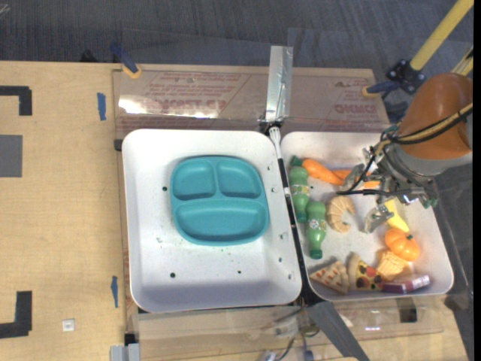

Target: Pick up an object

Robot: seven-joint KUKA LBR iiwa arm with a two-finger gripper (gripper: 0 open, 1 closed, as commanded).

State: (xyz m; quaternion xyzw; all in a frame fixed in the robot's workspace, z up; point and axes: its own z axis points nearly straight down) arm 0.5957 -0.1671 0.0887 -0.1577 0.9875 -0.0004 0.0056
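Note:
The right bin (443, 277) holds several toy foods. An orange carrot (323, 173) lies at the back, and two green bottles (301, 192) (316, 230) lie along the left wall. A tan shell-shaped pastry (342, 210) is in the middle. An orange fruit (402, 245) and a yellow piece (398, 221) are on the right. Pizza slices (332, 275) and a purple tube (412, 283) lie at the front. My gripper (379, 215) hangs low over the bin's centre-right, between the pastry and the yellow piece. The wrist and cables (391, 173) hide part of the bin behind it.
The left bin (150, 269) holds a teal divided plate (218, 200). A metal divider strip (279, 81) rises behind the seam between the bins. The arm's orange band (443, 115) looms over the right bin's back right corner.

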